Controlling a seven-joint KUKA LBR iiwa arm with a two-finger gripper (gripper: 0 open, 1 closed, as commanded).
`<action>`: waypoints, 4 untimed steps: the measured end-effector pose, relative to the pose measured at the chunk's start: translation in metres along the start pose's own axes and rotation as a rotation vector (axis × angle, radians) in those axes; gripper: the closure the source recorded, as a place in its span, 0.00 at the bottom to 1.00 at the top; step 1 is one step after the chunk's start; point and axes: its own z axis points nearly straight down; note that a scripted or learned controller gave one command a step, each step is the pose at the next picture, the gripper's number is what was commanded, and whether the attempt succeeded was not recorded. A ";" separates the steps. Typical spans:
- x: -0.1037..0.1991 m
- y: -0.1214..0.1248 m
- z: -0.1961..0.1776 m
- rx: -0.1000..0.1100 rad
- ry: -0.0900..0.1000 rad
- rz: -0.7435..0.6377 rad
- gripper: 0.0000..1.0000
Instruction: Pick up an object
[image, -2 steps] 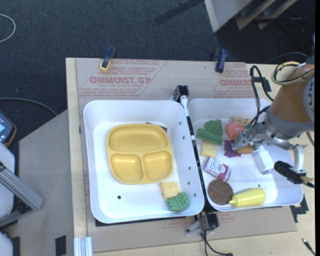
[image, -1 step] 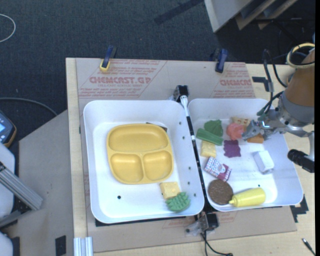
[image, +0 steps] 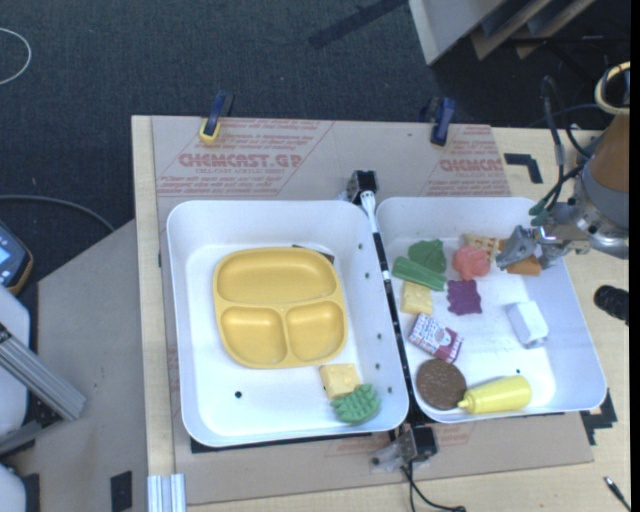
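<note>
orange toy piece (image: 524, 266) sits at the upper right of the right bin (image: 585, 335), right at the gripper (image: 527, 249) tips, so it looks like the pick target. gripper is low over it, arm coming in from frame right; can't tell how far the claw is spread or whether it has a real hold. other toys crowd centre right: pink round piece (image: 472, 263), green leaf (image: 422, 264), purple piece (image: 463, 297), yellow bottle (image: 496, 394) and brown disc (image: 440, 383) lower down. left bin (image: 190, 300) holds a yellow divided tray (image: 280, 305), well away.
</note>
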 end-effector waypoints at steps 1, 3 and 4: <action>0.000 0.001 -0.017 0.002 0.001 0.000 1.00; 0.100 0.034 -0.013 0.004 0.003 -0.004 1.00; 0.154 0.046 -0.012 0.004 0.004 -0.005 1.00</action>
